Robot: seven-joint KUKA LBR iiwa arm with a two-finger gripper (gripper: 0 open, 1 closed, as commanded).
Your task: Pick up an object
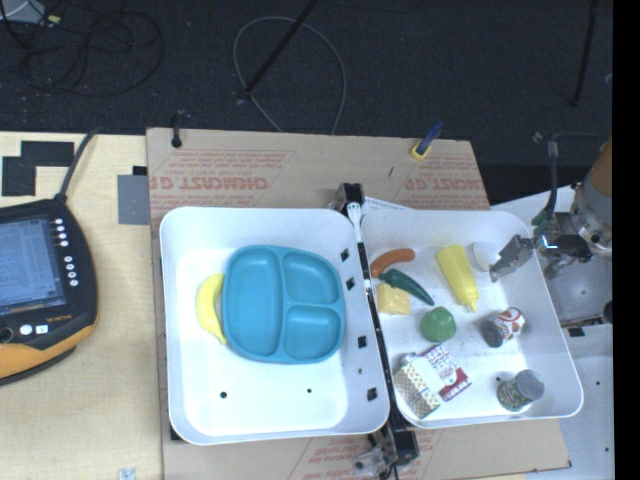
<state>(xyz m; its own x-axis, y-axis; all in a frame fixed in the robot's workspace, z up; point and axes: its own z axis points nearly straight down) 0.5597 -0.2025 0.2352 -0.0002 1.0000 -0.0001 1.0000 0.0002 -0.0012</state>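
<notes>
One yellow bottle (458, 274) in right bin, just left of claw (510, 258)

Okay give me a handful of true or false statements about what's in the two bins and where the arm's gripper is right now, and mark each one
1. The blue divided tray lies in the left bin. True.
2. A yellow banana lies on top of the tray. False: it lies at the tray's left edge, partly under it.
3. The gripper is over the left bin. False: it is at the right bin's upper right edge.
4. The green ball sits in the right bin. True.
5. The yellow bottle is between the gripper's fingers. False: it lies apart, to the gripper's left in the view.
</notes>
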